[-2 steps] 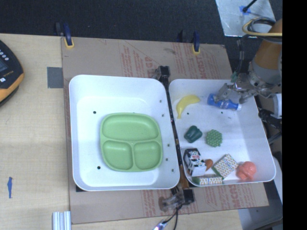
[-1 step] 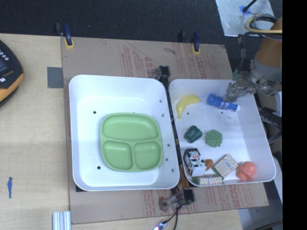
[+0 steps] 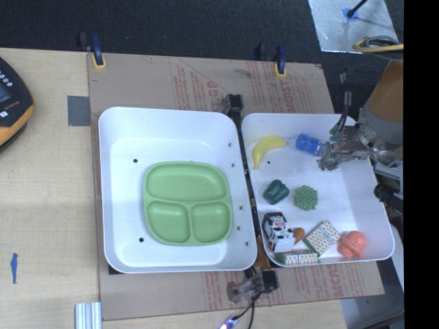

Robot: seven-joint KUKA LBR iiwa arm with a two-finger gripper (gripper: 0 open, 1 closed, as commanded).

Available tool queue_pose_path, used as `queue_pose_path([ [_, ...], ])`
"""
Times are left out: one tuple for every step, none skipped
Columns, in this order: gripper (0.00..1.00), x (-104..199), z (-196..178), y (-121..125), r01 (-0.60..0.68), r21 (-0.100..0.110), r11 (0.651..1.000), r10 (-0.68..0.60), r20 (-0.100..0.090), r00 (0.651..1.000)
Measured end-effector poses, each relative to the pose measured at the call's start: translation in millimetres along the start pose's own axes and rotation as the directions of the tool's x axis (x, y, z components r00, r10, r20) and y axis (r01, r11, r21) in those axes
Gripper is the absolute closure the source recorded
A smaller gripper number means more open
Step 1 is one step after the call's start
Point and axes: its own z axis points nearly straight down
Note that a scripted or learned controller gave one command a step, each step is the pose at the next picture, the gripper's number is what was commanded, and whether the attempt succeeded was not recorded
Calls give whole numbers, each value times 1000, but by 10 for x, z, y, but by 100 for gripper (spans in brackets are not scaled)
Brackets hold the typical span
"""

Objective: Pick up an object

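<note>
The blue cylinder point(image 3: 308, 143) lies on its side near the far wall of the right bin point(image 3: 381, 249), just beside the tool point(image 3: 329, 157). It looks small, light and rigid, probably smooth plastic that may roll, so a hold across its middle seems safest. Whether the tool is open or closed I cannot tell. A yellow banana point(image 3: 267, 147) lies to its left; a green tray point(image 3: 186, 202) sits in the left bin point(image 3: 116, 184).
</note>
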Motion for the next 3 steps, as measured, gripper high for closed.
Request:
queue_pose_path([
  [0, -2, 4, -4, -1, 1, 1000, 1, 0, 1000],
  [0, 25, 971, 590, 0, 3, 1000, 0, 0, 1000],
  [0, -573, 526, 883, -1, -1, 1000, 1, 1, 1000],
])
